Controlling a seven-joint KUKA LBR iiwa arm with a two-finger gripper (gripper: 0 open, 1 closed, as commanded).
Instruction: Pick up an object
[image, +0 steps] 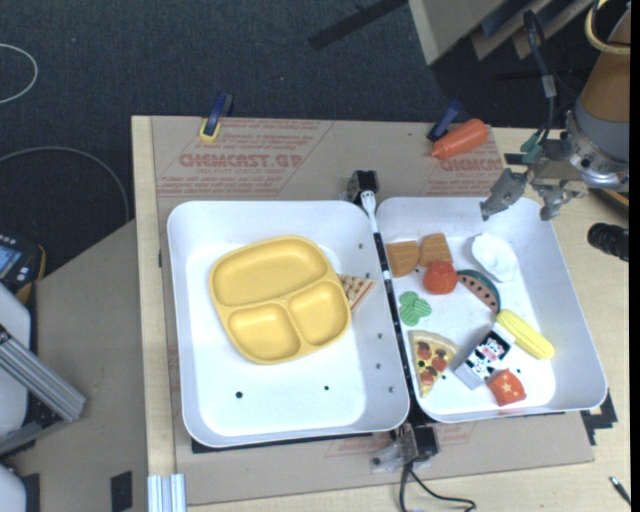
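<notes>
The right bin (570, 330) holds small toy foods: two brown bread pieces (418, 252), a red tomato (440, 278), a white lump (495, 256), a watermelon slice (482, 290), a green leaf (414, 306), a yellow corn (525, 333), a pizza slice (430, 357), a black-and-white carton (485, 357) and a red piece (507, 386). My gripper (527, 201) hovers over the bin's far right corner, above the white lump, its two fingers spread apart with nothing between them.
The left bin (200, 380) holds a yellow three-part plate (280, 297), with a waffle piece (355, 289) at its right edge. An orange carrot (460, 138) lies on the cardboard behind the right bin. Clamps stand at the bench's back and front edges.
</notes>
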